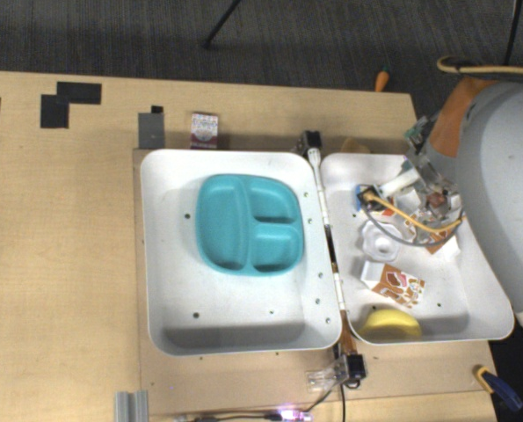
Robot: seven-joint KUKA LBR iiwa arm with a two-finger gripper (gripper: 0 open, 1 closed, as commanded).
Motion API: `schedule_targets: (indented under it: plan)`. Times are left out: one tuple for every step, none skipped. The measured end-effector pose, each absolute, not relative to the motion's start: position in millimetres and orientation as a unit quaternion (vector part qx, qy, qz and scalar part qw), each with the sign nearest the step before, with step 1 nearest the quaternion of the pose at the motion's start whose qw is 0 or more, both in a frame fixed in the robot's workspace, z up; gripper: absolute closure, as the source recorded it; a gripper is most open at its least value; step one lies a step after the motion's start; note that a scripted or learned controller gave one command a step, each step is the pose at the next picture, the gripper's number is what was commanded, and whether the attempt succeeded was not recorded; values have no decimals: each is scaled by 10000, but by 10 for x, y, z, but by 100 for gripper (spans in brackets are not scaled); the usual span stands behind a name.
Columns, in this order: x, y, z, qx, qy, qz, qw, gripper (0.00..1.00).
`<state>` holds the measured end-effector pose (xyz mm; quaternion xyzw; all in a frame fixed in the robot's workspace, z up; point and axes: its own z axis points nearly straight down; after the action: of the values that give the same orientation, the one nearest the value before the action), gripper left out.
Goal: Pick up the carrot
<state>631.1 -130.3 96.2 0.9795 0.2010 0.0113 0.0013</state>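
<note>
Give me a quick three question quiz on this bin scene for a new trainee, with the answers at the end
1. True or false: the teal divided plate lies in the left bin.
2. Which lies nearest the near wall of the right bin? A) the yellow banana-like piece B) the teal divided plate C) the small patterned packet
3. Fill in: the arm comes in from the ____ side of the camera view.

Key: 1 true. 2 A. 3 right. The gripper is low among the clutter in the right bin, and no carrot can be made out there.
</note>
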Motion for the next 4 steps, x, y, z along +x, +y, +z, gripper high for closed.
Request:
schedule_targets:
  plan:
    - [6303, -1327, 961, 9938, 1104, 129, -6, 0]
    - [6568, -1119, 959, 9795, 2014, 42, 51, 0]
    - [6627, -576, 1907, 9648, 2631, 58, 2, 0]
    - [6153, 5, 2402, 9887, 1497, 26, -25, 0]
